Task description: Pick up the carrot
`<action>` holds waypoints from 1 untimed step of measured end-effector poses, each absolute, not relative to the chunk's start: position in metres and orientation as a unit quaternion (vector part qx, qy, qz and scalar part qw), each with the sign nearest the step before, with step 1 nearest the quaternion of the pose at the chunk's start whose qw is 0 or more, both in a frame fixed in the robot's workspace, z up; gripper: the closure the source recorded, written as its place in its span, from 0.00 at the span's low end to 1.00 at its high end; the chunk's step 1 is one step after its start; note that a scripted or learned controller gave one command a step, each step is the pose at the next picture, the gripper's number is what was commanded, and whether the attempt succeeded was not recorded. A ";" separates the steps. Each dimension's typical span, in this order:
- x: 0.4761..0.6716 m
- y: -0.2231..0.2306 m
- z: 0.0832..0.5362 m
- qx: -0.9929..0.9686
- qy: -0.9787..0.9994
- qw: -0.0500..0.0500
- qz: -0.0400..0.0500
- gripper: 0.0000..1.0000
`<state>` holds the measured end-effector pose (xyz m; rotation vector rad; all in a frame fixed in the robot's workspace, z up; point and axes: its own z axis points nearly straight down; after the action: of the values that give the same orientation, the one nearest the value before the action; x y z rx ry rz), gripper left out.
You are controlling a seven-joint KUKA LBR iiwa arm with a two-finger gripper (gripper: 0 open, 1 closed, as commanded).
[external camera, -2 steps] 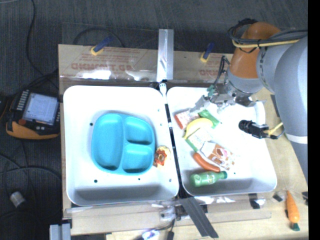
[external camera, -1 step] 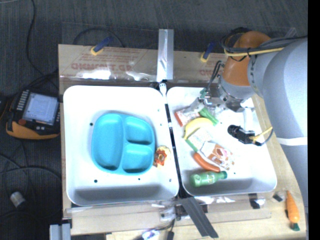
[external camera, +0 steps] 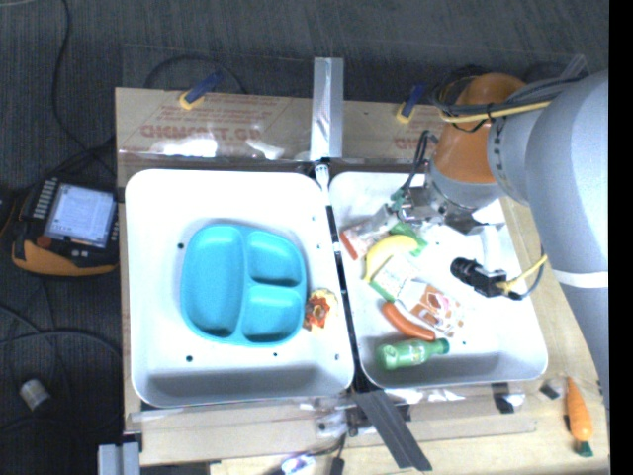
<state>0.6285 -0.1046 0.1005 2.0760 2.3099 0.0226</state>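
You're at the approach step: gripper sits low at the right bin's back, over the clutter near the banana. Can't tell its state. The carrot lies apart toward the front, just behind the green bottle: a slim orange taper, probably slippery. Next, shift forward and align across its width.

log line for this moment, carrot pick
task: pick carrot | carrot: lying in right bin, ungrasped | gripper: over bin's far end, apart from carrot | blue tray: left bin
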 end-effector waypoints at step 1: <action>0.674 -0.120 0.098 0.669 0.743 0.006 0.005 0.00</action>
<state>0.6740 -0.1205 0.0977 2.0954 2.3251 0.0156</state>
